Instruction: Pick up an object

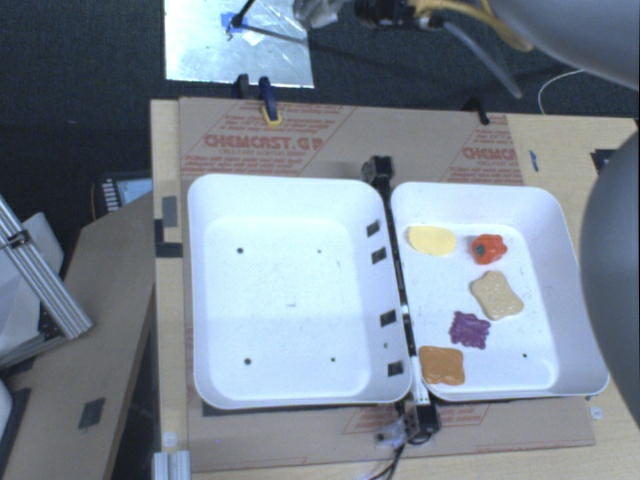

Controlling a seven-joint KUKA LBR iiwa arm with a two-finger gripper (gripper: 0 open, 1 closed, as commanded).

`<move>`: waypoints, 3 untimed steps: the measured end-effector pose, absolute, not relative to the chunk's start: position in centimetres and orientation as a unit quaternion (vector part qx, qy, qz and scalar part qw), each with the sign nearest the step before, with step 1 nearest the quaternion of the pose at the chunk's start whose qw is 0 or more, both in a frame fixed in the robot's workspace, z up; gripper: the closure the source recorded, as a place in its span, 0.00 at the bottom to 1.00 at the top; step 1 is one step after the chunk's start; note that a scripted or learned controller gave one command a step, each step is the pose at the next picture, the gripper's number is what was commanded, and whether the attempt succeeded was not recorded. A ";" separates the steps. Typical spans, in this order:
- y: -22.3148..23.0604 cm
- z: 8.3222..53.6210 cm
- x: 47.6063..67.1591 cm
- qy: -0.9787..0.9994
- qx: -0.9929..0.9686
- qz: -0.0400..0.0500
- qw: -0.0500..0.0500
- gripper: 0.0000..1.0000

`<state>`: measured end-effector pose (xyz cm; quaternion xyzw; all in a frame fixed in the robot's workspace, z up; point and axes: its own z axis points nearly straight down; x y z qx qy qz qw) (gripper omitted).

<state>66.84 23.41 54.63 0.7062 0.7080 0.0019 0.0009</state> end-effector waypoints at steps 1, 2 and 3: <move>23.4 54.6 66.8 0.708 0.706 0.002 0.001 0.00; 23.4 55.8 66.8 0.709 0.705 0.003 0.002 1.00; 23.4 55.7 66.8 0.709 0.705 0.003 0.001 0.00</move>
